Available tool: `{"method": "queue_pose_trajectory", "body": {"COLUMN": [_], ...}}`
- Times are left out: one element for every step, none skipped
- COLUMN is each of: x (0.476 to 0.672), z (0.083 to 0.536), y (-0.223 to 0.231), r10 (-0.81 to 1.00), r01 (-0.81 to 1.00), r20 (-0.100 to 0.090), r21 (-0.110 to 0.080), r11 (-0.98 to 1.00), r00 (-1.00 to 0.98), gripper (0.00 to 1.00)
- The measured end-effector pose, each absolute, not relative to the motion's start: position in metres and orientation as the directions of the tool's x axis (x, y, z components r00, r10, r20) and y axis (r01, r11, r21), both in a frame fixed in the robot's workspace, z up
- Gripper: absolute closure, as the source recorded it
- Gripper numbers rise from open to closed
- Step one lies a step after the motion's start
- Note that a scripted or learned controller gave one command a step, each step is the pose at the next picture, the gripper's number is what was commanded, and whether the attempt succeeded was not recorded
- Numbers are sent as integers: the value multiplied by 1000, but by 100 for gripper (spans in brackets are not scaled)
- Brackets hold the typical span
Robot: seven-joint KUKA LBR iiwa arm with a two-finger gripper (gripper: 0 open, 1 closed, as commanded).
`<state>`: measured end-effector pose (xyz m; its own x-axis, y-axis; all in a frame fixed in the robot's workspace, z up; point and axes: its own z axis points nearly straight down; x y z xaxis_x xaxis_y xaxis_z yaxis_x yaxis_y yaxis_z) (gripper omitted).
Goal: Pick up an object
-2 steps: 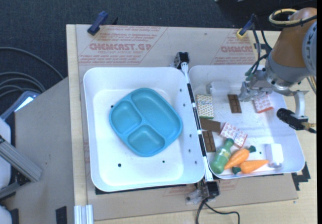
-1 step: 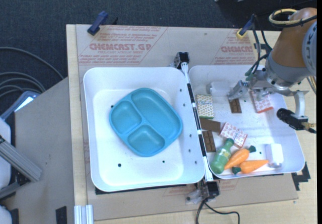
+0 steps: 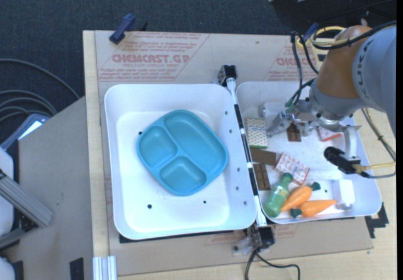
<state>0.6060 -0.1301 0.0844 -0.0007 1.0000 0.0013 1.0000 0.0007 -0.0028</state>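
Observation:
My gripper [image 3: 288,125] hangs low over the back part of the right bin [image 3: 371,194], at the end of the grey arm with the orange band [image 3: 340,71]. A small brown block [image 3: 293,133] sits right under its tip; whether it is gripped is unclear. Toward the bin's front lie a green bottle [image 3: 277,196], two orange carrots [image 3: 298,197] [image 3: 318,207], a red-and-white checkered packet [image 3: 293,167], a brown bar [image 3: 264,159] and a beige waffle-like piece [image 3: 255,131]. All of these lie apart from the gripper.
The left bin [image 3: 119,146] holds a blue divided plate [image 3: 182,151]. A ridge with black clips [image 3: 242,146] separates the two bins. A white block [image 3: 345,194] rests at the right bin's front right. Cables [image 3: 371,168] trail off the arm over the bin's right rim.

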Motion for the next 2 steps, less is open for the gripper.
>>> {"method": "queue_pose_trajectory", "body": {"x": [626,626], "z": [85,95], "y": [-173,-173], "r10": [1000,1000], "r01": [1000,1000], "r20": [0,-1], "r21": [0,3], "r11": [0,0], "r00": [0,0], "gripper": [0,100]}}
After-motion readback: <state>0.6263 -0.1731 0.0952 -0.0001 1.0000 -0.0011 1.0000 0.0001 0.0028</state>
